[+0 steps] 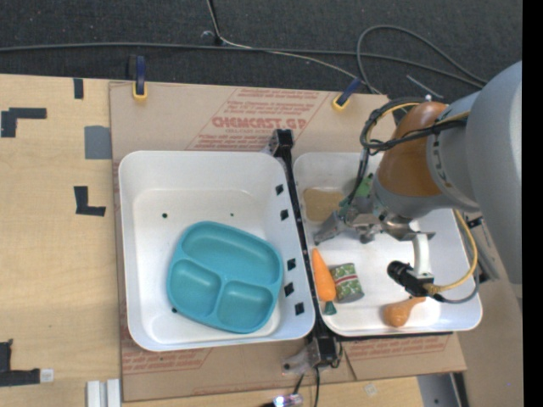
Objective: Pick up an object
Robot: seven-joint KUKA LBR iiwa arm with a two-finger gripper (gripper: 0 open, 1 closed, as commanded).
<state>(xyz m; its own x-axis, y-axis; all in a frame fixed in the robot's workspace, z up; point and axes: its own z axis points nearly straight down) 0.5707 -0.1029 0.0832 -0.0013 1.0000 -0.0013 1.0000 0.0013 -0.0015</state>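
Grey arm [458,159] over half-hidden right bin [458,316]

A KUKA iiwa arm [488,155], seen from above, shows a broad, rounded shell of smooth pale grey along the frame's right side. An orange band [407,155] wraps the segment above the wrist, its glossy surface catching a highlight. Thin black cables loop around the band and trail along the wrist, joined by a yellow lead curving beside the lower housing. The wrist assembly is metallic grey, with a white bracket and a black cylindrical fitting (possibly a sensor or connector) mounted near it. The gripper [339,225] hardware appears as dull grey metal.
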